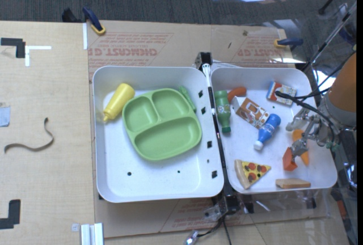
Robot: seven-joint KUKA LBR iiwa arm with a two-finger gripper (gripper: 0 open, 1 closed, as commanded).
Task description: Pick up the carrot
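The carrot (293,156) is an orange piece near the right wall of the right bin (323,181), with its lower end pointing toward the bin's front. My gripper (304,135) reaches in from the right and sits directly over the carrot's upper end, hiding part of it. Metal parts and cables crowd the spot, and whether the carrot is touched or gripped cannot be made out.
Around the carrot in the right bin are a blue bottle (267,130), a pizza slice (251,172), a tan wedge (292,184), a snack box (252,112), a red carton (282,92) and a green bottle (222,110). The left bin holds a green plate (163,123) and a yellow bottle (117,100).
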